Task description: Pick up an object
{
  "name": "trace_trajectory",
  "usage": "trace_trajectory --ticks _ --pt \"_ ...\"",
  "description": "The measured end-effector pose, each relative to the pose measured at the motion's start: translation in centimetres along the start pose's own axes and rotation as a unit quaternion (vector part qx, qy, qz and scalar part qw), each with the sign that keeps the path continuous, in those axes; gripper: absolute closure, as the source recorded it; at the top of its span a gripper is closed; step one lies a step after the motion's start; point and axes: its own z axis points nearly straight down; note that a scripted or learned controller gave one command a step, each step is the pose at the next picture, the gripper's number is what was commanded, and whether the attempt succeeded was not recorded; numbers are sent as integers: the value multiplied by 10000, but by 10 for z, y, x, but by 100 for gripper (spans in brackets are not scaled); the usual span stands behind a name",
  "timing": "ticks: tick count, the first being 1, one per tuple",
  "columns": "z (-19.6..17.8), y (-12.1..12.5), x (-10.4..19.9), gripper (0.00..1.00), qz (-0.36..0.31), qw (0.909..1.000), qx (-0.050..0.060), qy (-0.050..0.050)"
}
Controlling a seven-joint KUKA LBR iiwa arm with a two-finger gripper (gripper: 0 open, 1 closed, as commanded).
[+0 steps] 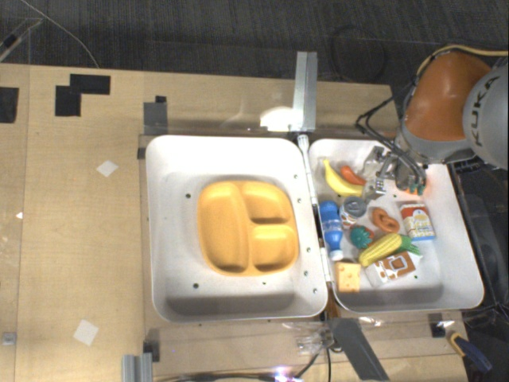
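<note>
nothing lifted yet: gripper hovers just right of the toy banana; claw state unclear.

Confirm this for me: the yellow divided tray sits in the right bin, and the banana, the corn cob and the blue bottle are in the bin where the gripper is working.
One detail is wrong. The camera view shows the yellow divided tray in the left bin, not the right one. The rest stands: the banana, the corn cob and the blue bottle lie in the right bin, where the gripper is working.
</note>
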Motion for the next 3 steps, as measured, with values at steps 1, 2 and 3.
trace_trajectory --ticks 1,2,3 --pt "-96 47 40 100 959 9954 -10 48" --pt "-93 46 41 0 969 9953 -2 77" --pt "13 39 10 0 1730 9849 1 53"
